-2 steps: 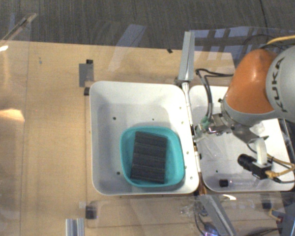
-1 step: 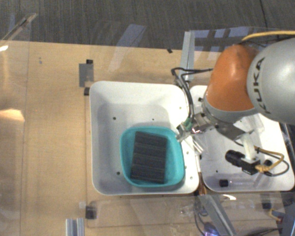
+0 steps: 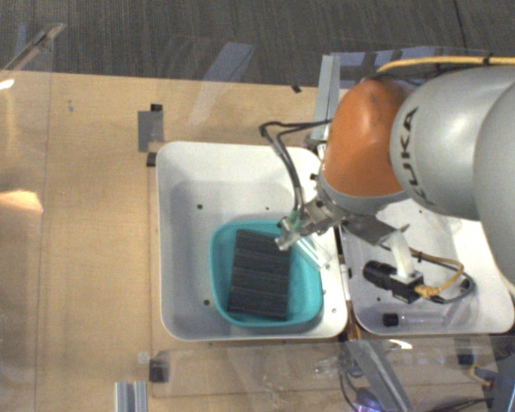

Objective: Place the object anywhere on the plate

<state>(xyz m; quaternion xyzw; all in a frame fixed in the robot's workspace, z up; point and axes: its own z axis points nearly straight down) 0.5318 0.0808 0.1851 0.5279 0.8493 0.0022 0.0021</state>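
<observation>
One black ridged block [image 3: 259, 275] on teal plate [image 3: 221, 264], end effector [image 3: 290, 234] near.

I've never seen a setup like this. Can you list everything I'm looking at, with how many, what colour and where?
left bin: one, white, shallow, on the bench, towards the middle of the view.
right bin: one, white, right beside the left bin, partly covered by the arm.
plate: one, teal, in the near part of the left bin.
block: one, black and ribbed, lying flat on the plate.
bench: one, pale wood, under both bins.
arm: one, grey with an orange band, reaching in from the right.
gripper: one, at the arm's tip, by the plate's upper right rim.
</observation>
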